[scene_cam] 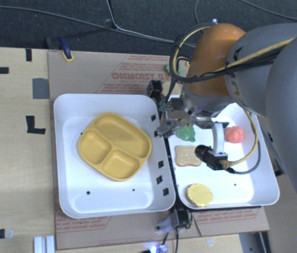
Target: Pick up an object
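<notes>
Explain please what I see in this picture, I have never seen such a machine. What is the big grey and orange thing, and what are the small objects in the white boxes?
The big grey and orange shape is a robot arm, reaching in from the right. One fixed camera looks down on it from above.

On the bench sit two shallow white bins. The left bin holds a yellow divided plate. The right bin holds toy foods: a green piece, a slice of toast, a round yellow piece and a pink-red ball.

The arm's gripper hangs over the right bin's left edge, just above the green piece. I cannot tell whether it holds anything.
</notes>
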Robot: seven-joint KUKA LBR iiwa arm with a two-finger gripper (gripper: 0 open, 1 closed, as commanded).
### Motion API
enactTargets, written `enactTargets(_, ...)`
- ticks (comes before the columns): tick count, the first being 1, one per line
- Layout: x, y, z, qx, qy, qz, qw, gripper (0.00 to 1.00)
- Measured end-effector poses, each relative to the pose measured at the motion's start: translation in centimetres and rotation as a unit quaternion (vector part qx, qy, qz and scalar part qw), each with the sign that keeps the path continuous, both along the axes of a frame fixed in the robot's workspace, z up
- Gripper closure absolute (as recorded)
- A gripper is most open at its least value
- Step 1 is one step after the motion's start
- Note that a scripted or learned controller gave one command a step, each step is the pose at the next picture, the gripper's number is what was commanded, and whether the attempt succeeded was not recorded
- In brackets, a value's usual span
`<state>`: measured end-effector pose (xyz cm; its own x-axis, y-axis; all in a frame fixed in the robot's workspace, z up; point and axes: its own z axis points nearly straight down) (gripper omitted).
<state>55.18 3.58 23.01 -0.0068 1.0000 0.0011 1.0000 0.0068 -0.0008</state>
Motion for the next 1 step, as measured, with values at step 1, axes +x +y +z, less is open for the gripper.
enactTargets(1, -0.62, 5.95, -1.08, -0.0006, 0.001, 0.0, 1.0, 1.0)
